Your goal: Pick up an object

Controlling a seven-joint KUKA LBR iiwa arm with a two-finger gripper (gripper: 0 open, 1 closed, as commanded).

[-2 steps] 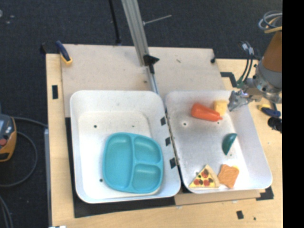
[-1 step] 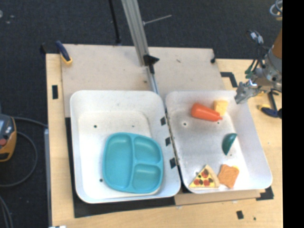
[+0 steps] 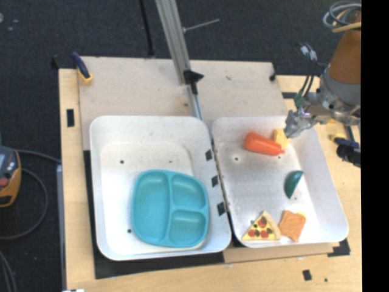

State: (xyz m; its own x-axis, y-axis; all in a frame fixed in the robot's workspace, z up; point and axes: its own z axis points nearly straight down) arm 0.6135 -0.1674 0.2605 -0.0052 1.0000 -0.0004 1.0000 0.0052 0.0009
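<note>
Here the pincer [image 3: 296, 125] hangs low over the upper right part of the right bin [image 3: 331, 181], just beside a small yellow piece [image 3: 279, 138] that touches the orange carrot-like toy [image 3: 262, 143]; whether it is released or clenched I cannot tell, and nothing is visibly caught in it. The likeliest target is that yellow piece or the carrot toy, so a good grasp would centre over one of them, straddle its narrow side, and come straight down so the neighbour is not nudged away. The bin's upper rim lies near, leaving little room on that side, while the bin floor toward the middle is bare and offers easier approach. A dark green piece [image 3: 293, 183] lies well apart below, and a pizza slice toy [image 3: 262, 228] and orange cracker-like piece [image 3: 292, 224] sit by the lower rim. The left bin [image 3: 106, 163] carries a blue divided plate [image 3: 171, 208].
</note>
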